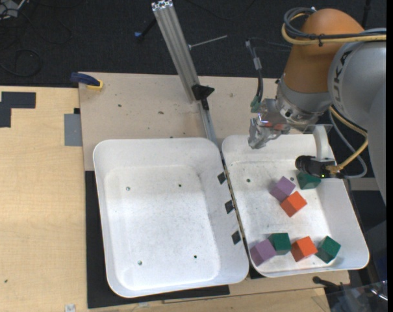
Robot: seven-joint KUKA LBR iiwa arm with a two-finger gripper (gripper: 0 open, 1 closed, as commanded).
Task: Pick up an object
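You are looking down on a pale wooden surface (34, 194) that carries two shallow white bins; the left bin (160, 216) is a smooth plastic tray speckled with dark flecks. The right bin (254, 174) holds every candidate: small matte cubes with sharp edges. The grey arm (362, 103), capped by its glossy orange band, reaches in from the right and hangs the gripper (261, 137) over that bin's far rim, and whether the jaws stand wide or narrow cannot be told from here. What matters for the coming move is direction: the nearest pieces, a purple cube (282, 188) touching an orange cube (293, 203), lie toward the camera and slightly right of the jaws, well apart from them. A dark green block (308, 179) sits just beside the arm's black fitting. Along the near wall, a second purple cube (262, 250), a green cube (280, 242), another orange cube (304, 247) and a corner green cube (328, 248) cluster closely. Being cubes, none offers a long axis.
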